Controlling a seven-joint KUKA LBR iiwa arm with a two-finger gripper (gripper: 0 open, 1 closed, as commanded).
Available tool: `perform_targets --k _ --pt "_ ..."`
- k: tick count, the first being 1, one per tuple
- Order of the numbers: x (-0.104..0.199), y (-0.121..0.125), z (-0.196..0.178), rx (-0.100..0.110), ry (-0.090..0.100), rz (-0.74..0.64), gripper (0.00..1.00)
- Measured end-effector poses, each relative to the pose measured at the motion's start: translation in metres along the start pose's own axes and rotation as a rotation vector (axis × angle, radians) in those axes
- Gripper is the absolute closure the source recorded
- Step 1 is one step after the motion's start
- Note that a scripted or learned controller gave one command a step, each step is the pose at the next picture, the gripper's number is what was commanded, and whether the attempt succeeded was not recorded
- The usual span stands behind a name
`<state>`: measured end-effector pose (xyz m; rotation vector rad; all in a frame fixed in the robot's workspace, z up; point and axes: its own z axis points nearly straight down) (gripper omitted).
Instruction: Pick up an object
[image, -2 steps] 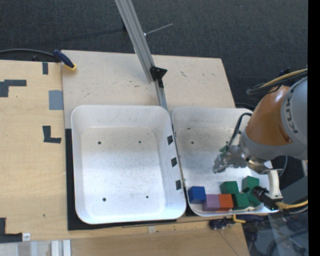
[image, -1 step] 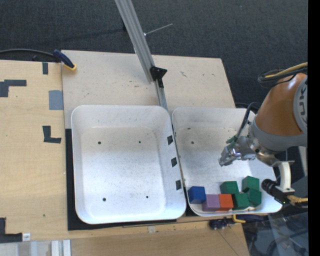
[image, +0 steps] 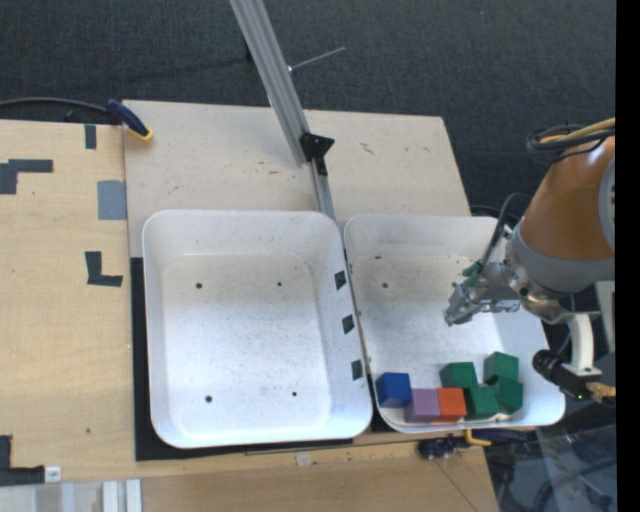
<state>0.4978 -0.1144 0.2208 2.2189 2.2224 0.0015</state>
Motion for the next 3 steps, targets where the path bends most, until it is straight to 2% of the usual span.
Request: perform_targets --k 1,2,3 --pt "0.053 0.004 -0.012 0.001 0.002 -0.005 1.00" --pt "0.114 0.013 -0.010 0.003 0.002 -0.007 1.00" --pt "0.159 0.009 -0.003 0.005 0.001 -0.004 1.00"
